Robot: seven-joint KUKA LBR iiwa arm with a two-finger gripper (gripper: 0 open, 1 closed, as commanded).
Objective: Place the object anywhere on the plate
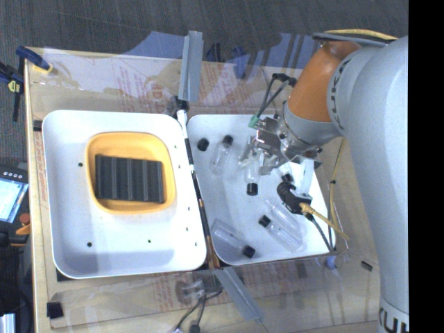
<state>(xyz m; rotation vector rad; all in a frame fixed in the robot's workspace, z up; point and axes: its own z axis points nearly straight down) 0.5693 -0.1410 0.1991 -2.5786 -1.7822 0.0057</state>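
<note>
Clear vials are lying scattered in the right bin (316,252), one (232,240) nearest the front wall, another (220,155) farther back; the tool (258,155) is hanging among them, its grip impossible to tell; the yellow plate (132,144) is waiting in the left bin (62,248); slippery, see-through glass is likely risking a missed pick.

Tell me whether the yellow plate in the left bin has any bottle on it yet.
Not yet. The yellow plate carries just its dark ribbed insert; the clear bottles lie in the right bin.
</note>
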